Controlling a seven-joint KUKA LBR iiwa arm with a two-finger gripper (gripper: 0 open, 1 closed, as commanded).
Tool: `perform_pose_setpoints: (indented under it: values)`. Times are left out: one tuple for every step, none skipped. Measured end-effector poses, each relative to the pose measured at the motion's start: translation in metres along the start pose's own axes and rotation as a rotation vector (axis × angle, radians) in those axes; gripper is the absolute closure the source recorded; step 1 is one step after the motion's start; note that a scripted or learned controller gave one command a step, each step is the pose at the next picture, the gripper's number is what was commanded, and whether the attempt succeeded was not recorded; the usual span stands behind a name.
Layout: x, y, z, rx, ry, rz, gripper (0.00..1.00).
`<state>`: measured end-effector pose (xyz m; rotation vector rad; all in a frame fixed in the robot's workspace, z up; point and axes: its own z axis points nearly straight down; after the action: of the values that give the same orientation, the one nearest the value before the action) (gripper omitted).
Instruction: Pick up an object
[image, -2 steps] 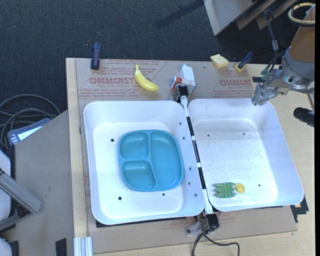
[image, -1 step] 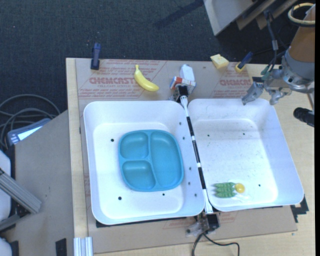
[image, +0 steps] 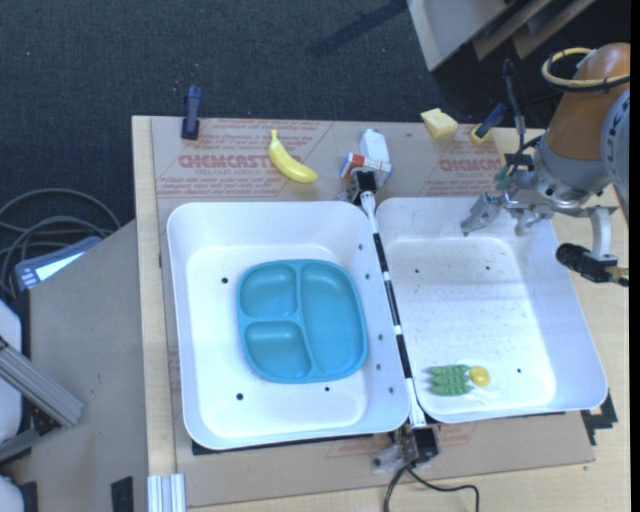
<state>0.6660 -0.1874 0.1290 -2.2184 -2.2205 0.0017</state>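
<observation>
Dark carpet is surrounding a cardboard-topped bench (image: 240, 165) that is bearing two shallow white plastic bins side by side. Lying in the near corner of the right bin (image: 560, 300) is a small green toy vegetable with a round yellow piece (image: 458, 378) touching its right end; nothing is gripping it. Over that bin's far edge, well apart from the toy, the metal two-finger gripper (image: 497, 215) is hanging with its fingers spread and nothing between them. Behind it the grey arm with its orange band (image: 590, 95) is reaching in from the right. In the left bin (image: 200, 260) a turquoise plastic plate with three compartments (image: 301, 320) is sitting flat near the middle. Beyond the bins, on the cardboard, a yellow toy banana (image: 288, 160) is resting near the left bin's far rim, a small red-and-white carton (image: 368, 155) is lying by the seam between the bins, a pale yellow wedge-shaped block (image: 438, 122) is sitting near the far edge, and a dark blue clip (image: 191, 110) is gripping the far-left corner.
</observation>
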Motion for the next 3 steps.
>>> perform_pose_setpoints:
  values:
    - [0.030, -0.022, -0.022, -0.002, -0.001, -0.001, 0.00]
    - [0.030, -0.022, -0.032, -0.004, -0.001, 0.000, 1.00]
    - [0.030, -0.022, -0.032, -0.004, -0.001, 0.000, 0.00]
